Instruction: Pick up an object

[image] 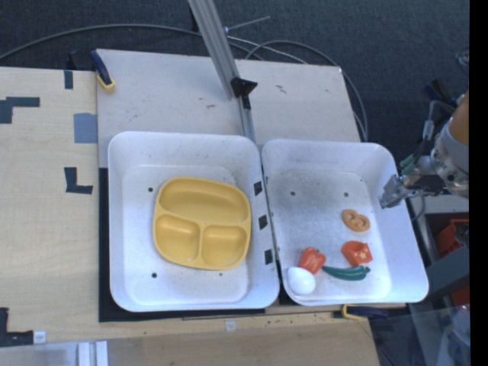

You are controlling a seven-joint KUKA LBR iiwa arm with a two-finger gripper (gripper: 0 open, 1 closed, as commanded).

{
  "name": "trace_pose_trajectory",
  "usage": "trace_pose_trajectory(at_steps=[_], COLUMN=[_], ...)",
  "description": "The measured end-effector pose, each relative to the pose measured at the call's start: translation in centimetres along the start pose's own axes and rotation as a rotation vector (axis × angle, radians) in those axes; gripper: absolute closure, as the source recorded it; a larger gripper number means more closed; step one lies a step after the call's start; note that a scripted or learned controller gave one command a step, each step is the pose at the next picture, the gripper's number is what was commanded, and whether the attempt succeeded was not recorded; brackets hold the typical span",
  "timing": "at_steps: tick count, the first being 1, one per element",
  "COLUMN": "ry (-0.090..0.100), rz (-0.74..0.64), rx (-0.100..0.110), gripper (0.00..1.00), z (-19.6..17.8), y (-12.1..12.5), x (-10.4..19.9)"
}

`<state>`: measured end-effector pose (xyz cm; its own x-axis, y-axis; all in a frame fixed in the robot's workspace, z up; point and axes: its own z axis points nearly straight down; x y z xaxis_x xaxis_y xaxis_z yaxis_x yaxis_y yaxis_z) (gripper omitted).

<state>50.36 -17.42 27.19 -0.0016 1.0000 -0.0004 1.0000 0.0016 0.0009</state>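
The right bin (320, 158) holds a small brown pretzel (355, 220), two red pepper pieces (311, 260) (356, 252), a green chili (347, 273) and a white egg (300, 280), all grouped near its front. A yellow divided plate (202, 223) lies in the left bin (130, 204). My gripper (395, 191) hangs over the right bin's right rim, to the right of and a little behind the pretzel, with nothing seen in it.
A slanted metal pole (217, 40) ends at a black bracket (243, 87) behind the bins. A blue and yellow clamp (101, 70) sits at the board's back left corner. Cables (305, 52) loop behind the right bin.
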Motion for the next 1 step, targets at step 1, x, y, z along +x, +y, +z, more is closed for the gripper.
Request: trace_pose_trajectory(at_steps=[1], ry=[0.001], rz=[-0.005], rx=[0.003], gripper=[1.00], z=[1.54], y=[1.85], x=[5.11])
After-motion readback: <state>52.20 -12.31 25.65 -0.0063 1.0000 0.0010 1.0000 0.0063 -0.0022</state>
